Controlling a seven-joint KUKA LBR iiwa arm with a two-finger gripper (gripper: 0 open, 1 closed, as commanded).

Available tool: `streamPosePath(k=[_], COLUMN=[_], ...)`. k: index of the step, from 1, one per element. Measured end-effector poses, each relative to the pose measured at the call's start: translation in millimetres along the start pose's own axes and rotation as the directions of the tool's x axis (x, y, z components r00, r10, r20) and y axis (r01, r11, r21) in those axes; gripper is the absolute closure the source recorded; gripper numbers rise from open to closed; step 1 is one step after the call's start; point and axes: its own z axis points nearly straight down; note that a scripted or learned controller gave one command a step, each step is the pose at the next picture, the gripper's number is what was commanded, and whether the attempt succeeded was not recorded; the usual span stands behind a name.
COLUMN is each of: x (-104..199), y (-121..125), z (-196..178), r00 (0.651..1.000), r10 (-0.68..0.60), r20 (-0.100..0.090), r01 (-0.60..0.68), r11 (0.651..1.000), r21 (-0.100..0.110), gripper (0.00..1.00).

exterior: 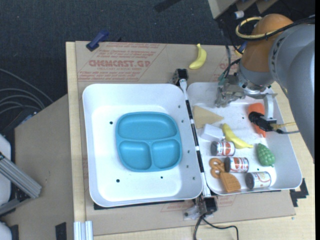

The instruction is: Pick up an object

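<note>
Gripper (227,95) low over right bin's (290,159) far end, above bare floor; grip state: cannot tell. Nearest pick candidates: tan wedge (206,115), yellow banana (235,136), 3 cans (241,164) clustered nearer front. Blue tray (148,140) alone in left bin (95,134).

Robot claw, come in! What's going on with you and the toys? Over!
Gripper low over right bin, far end; fingers unclear. Nothing seen held. Toy food heaped nearer: banana, cans, pretzel.

Mixed toy foods (235,156) in right bin (292,171)
</note>
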Motion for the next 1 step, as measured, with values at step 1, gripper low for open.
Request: streamPosePath(k=[1], x=[0.0], y=[-0.2], z=[0.4], r00=[1.0], r10=[0.0], r20=[0.0], r01=[0.0], r11=[1.0], r21=[0.001], gripper=[0.0])
